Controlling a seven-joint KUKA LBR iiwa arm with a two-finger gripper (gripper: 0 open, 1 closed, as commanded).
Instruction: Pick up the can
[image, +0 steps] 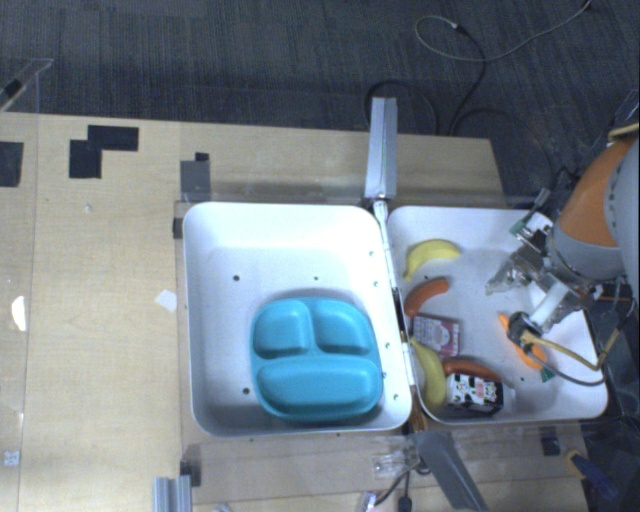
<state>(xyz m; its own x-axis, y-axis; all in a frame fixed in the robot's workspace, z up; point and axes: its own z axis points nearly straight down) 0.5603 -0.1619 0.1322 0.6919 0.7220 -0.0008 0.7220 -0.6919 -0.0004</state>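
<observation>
My pale wooden bench carries two shallow, glossy white bins. The left bin holds a smooth blue three-compartment tray. My tool hangs over the right bin; its state I cannot tell. The can, a dark cylinder lying flat, sits near that bin's front edge, beside a curved yellow banana.

Blue tray in left bin; can, 2 bananas in right bin.

Arm cut by right edge; carrot partly under claw.
</observation>
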